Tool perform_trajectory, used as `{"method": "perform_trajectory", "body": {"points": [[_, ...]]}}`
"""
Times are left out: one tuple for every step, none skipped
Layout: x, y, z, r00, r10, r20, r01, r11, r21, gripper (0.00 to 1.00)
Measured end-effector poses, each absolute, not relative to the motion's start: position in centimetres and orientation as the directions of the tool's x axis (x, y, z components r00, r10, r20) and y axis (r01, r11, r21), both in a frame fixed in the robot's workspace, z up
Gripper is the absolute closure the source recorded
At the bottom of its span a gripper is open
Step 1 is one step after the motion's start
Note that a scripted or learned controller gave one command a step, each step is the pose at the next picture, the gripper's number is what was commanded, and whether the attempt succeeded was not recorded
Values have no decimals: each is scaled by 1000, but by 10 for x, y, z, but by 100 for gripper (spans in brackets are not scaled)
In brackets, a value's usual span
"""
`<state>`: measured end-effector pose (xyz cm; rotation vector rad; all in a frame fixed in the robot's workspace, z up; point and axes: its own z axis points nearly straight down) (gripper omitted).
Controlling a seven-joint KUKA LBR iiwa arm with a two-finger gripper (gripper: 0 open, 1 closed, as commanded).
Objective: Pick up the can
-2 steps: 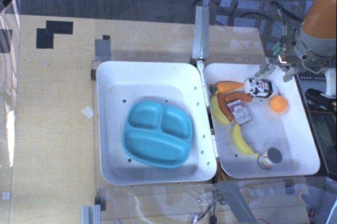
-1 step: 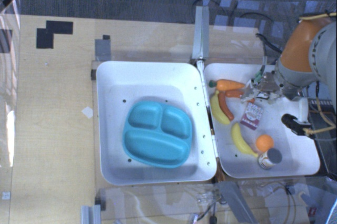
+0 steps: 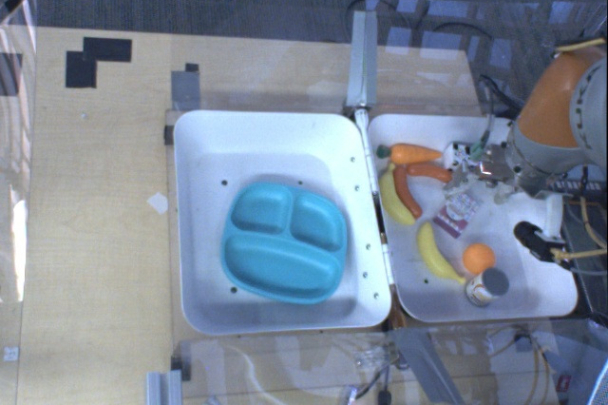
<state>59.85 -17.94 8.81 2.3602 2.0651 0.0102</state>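
Two white bins lie side by side, and your work is in the right bin [image 3: 532, 303]. The can [image 3: 482, 287] stands near its front edge, just beside an orange [image 3: 478, 257] and close to the lower end of a yellow banana [image 3: 436, 253]. You see it from above as a small grey metal round, a little shiny, with a pale patch on the near side; I think it stands upright, but the label is too small to read.

The gripper [image 3: 467, 173] hangs over the back part of the same bin, above a small purple packet [image 3: 454, 215] and near a carrot [image 3: 415, 153], well apart from the can. Whether its hand is released or clenched, I cannot tell, and nothing can be seen between it.

So you are, in my judgement, at the approach step: the can is not yet reached. The next move calls for bringing the wrist toward the front of the bin, then coming down straight over the can. Take care of the orange, because it sits so near that it could be pushed or caught.
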Motion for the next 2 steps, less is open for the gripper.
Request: {"method": "perform_trajectory", "body": {"points": [[646, -144, 90, 7, 1000, 1, 1000, -7, -16, 0], [646, -144, 90, 7, 1000, 0, 1000, -7, -15, 0]]}}
